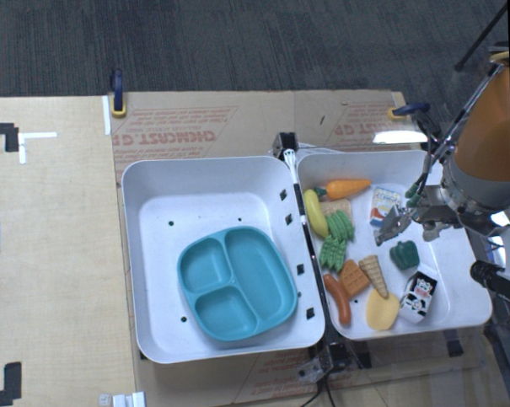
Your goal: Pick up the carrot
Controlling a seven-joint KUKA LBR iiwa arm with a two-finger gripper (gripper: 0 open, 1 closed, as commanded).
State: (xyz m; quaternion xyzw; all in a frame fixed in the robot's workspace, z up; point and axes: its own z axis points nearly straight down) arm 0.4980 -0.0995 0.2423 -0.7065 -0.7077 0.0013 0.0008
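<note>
My gripper [397, 224] hangs over the middle of the right bin [471, 315], fingers a little apart with nothing between them. The carrot [349, 188] lies on its side near the bin's far wall, left of and beyond my gripper, well apart from it, just above the banana [314, 213]. A green pepper [404, 254] sits just below my gripper. The left bin [148, 270] holds a teal divided plate [236, 282].

Left bin [143, 245]: holds 1 divided tray [236, 282].
Right bin [462, 312]: touches the left bin's right side.
Carrot [348, 188]: at the right bin's far edge.
Banana [314, 213]: just left of and nearer than the carrot.
End effector [397, 226]: above the right bin, right of the banana.
</note>
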